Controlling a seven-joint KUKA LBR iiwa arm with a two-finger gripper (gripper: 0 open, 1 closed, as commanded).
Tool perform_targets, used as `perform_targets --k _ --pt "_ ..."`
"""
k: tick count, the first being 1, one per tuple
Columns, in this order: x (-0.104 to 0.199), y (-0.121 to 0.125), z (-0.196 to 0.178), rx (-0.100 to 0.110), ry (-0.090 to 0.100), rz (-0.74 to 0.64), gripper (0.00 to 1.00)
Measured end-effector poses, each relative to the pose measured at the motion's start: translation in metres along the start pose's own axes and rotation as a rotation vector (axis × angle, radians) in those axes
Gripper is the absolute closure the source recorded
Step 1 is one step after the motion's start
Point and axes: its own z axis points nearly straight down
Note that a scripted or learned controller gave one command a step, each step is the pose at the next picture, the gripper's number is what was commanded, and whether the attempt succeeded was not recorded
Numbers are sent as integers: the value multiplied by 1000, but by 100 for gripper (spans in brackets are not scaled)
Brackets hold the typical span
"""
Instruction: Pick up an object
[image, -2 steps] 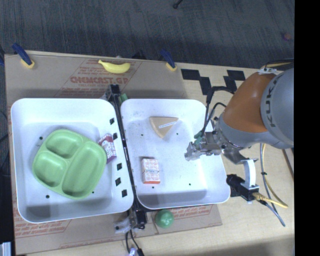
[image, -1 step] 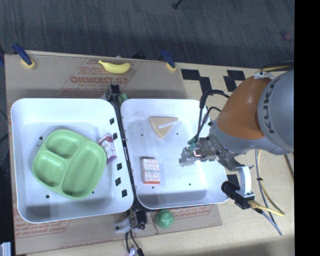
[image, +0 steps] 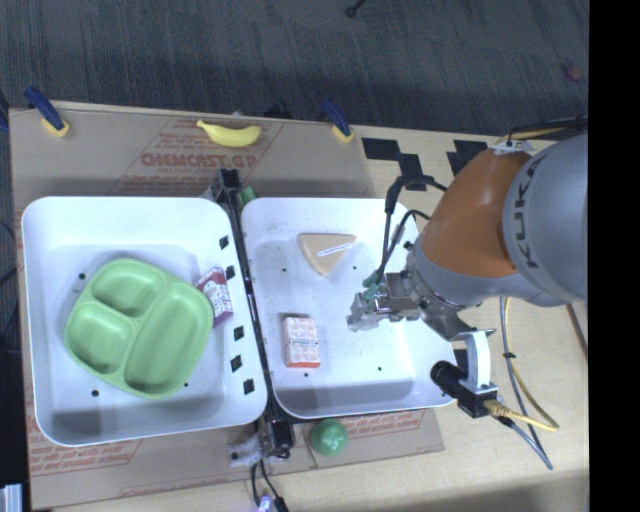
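Approach step under way, nothing grasped.
Gripper (image: 362, 312) hovers in the right bin (image: 400, 385), finger spread unreadable; small box (image: 301, 340) lies just left, needing a short shift and descent.

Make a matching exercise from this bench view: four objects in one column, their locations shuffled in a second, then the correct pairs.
Objects:
1. green divided plate
2. wedge-shaped tan block
3. yellow banana
4. green ball

Locations:
A. on the cardboard beyond the bins' far edge
B. in the left bin
C. on the bench at the bins' near edge
D. in the right bin, far half

Pairs: 1-B, 2-D, 3-A, 4-C
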Motion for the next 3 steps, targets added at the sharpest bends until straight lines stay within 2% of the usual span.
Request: perform_targets --k 1,3 --pt "0 0 0 0 0 1 0" --pt "0 0 0 0 0 1 0"
